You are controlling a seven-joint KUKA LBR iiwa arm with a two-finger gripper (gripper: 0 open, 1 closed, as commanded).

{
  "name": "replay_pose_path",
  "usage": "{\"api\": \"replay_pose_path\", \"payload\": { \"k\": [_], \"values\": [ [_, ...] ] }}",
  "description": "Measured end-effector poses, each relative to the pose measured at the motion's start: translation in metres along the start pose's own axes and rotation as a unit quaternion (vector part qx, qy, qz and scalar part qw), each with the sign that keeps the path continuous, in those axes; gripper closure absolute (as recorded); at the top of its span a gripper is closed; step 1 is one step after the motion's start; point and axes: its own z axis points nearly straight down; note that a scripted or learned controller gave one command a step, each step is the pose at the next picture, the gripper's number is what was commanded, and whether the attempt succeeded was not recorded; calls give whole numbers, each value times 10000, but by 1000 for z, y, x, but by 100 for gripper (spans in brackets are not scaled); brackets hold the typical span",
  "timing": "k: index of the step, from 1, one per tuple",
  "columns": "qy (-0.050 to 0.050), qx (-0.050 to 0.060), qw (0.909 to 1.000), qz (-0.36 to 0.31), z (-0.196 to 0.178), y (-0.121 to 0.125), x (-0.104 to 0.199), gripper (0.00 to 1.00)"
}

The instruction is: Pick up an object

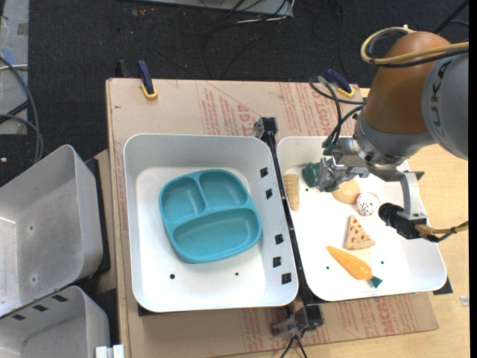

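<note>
My gripper (326,174) is low over the back left part of the right bin (417,278), under the grey and orange arm. A dark green object (309,174) lies right against its left side; whether it is held I cannot tell. Just right of the gripper, a tan rounded piece (346,195) and a white speckled ball (367,203) lie close together. A pale yellow cone-like piece (291,190) rests along the bin's left wall. Nearer the front lie a pizza slice (358,234) and an orange carrot (350,262).
The left bin (141,274) holds a blue divided plate (211,215). A black divider with clips runs between the two bins. Grey tubs stand off the bench at the left. A black fitting with a cable (399,221) hangs over the right bin's right side.
</note>
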Motion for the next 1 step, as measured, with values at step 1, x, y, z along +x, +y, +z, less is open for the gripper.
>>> {"api": "replay_pose_path", "payload": {
  "k": [1],
  "values": [
    [1,6,10000,-6,1,-11,63,100]
  ]
}}
